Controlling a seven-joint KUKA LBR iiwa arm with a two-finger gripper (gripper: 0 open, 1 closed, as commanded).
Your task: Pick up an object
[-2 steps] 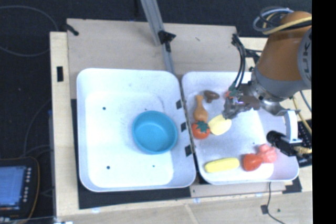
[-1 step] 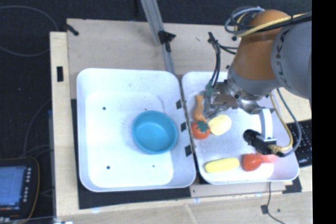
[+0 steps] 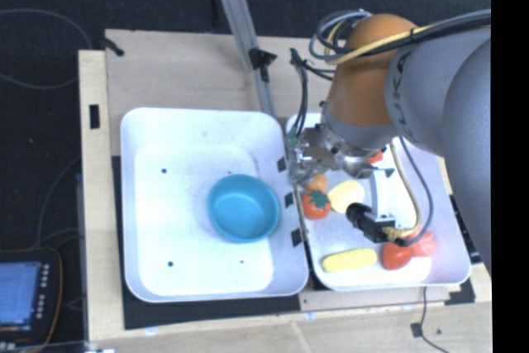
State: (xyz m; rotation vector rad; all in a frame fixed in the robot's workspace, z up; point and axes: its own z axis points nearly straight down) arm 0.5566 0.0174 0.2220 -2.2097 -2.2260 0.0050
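Tomato (image 3: 315,204) under the end effector (image 3: 318,178) — likely light, hard, slippery plastic; take it across the middle. Jaw spread: cannot tell.

My bench (image 3: 178,78) is pale wood; the left bin (image 3: 145,178) lies on it, the right bin (image 3: 442,264) just beside that.

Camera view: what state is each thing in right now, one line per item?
Blue bowl: upright, in the left bin.
Tomato: at the right bin's left edge, below the pincer.
Yellow banana: lying flat near the front wall.
Red piece: resting beside the banana.
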